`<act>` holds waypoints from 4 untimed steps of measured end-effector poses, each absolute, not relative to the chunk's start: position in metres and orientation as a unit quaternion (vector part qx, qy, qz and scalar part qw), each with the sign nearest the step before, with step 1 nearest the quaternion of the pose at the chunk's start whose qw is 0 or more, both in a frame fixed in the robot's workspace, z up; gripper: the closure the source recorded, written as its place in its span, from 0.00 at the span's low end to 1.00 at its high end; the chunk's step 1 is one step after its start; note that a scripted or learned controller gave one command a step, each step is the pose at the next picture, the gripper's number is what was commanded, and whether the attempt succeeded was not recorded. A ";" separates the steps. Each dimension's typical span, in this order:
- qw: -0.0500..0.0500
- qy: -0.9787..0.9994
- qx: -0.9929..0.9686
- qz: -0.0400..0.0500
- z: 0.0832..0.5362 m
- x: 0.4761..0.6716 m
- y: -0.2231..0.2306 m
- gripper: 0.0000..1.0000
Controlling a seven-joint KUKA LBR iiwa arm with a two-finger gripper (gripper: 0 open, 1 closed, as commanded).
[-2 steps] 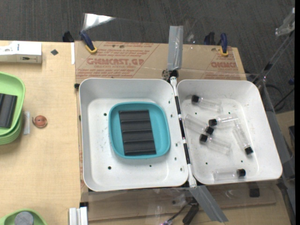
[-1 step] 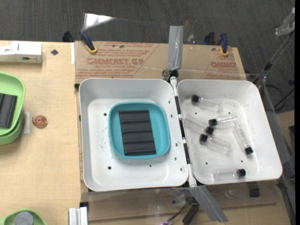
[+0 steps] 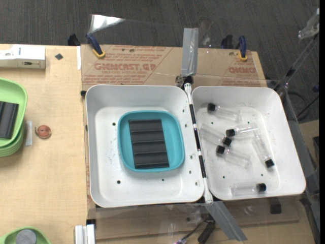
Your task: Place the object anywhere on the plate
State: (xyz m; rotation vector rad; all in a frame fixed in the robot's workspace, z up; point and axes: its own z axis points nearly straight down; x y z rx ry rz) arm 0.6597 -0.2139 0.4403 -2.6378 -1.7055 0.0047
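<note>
While the clear capped tubes (image 3: 242, 131) lay loose in the right bin (image 3: 287, 131), none on the teal plate (image 3: 124, 136) in the left bin (image 3: 101, 187), stood seemingly at the pick-up step. Could not tell the hand's state (spread or pressed). Next called for closing on a single tube.

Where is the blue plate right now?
The blue plate sits in the middle of the left white bin, with a dark ridged block on it.
</note>
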 end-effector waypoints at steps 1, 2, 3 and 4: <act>0.000 -0.543 -0.840 0.002 0.440 0.660 -0.214 0.00; 0.000 -0.543 -0.840 0.002 0.440 0.660 -0.214 0.00; 0.000 -0.543 -0.840 0.002 0.440 0.660 -0.214 0.00; 0.000 -0.543 -0.840 0.002 0.440 0.660 -0.214 0.00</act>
